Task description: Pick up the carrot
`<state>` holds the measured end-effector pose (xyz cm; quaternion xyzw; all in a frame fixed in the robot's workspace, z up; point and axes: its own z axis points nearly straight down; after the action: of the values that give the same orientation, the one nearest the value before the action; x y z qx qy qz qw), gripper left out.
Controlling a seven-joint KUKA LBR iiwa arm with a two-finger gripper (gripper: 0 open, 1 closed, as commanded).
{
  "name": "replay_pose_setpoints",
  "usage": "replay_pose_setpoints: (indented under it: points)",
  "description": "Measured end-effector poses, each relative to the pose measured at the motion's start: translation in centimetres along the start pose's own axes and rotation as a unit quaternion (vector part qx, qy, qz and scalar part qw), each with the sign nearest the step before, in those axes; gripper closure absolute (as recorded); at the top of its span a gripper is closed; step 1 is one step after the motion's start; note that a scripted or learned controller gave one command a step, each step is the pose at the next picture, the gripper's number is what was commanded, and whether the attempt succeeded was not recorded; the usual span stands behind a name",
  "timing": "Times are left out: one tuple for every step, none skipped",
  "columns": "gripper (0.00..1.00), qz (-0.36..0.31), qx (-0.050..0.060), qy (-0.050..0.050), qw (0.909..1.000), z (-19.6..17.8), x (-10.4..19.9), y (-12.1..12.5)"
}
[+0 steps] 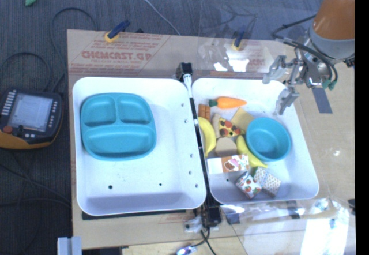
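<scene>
Camera view: carrot [229, 102] lies near top of right bin [305, 158], center-right of frame, beside a banana [206, 134] and blue bowl [267, 138]. Gripper [283, 83] hovers upper right over bin's corner, fingers spread wide, holding nothing.

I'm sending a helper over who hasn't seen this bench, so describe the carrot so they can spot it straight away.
Of the two shallow white bins, take the right-hand bin, crowded with toy food. Near its far edge lies the small orange carrot, pointing right, behind the round blue bowl. It alone is orange and tapered with a green stub; the bananas beside it are yellow.
</scene>
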<state>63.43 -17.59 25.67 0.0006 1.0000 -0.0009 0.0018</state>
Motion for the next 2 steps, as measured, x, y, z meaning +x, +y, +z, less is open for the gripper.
replay_pose_setpoints:
  points:
    - [0.00,-0.036,-0.002,0.002,0.9993,14.1,1.1,7.3]
    - [0.00,-0.037,0.004,-0.016,0.9992,15.3,1.7,6.9]
